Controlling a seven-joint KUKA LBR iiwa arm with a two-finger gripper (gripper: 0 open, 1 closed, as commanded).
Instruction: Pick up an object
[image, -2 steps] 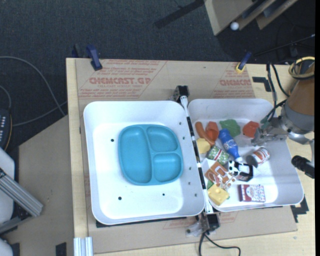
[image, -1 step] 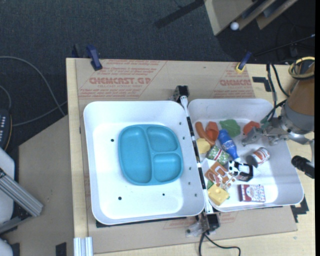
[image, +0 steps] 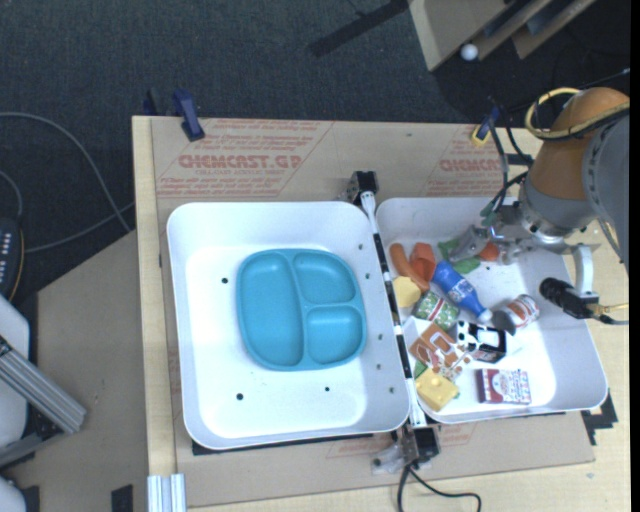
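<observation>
The right bin (image: 580, 370) holds a heap of small items. Among them are an orange carrot-like piece (image: 400, 258), a blue bottle (image: 455, 283), a green box (image: 432, 308), a small can (image: 520, 311), a yellow wedge (image: 436, 390) and a red-and-white packet (image: 503, 385). My gripper (image: 487, 243) hangs low over the bin's far part, just beyond the blue bottle. A small red-orange piece (image: 490, 253) lies right at its tip; I cannot make out whether it is gripped.
The left bin (image: 200, 400) carries a blue divided plate (image: 300, 305). The grey arm with its orange band (image: 590, 110) comes in from the upper right. Blue clamps (image: 187, 113) sit on the bench's far edge. Cables trail at the front.
</observation>
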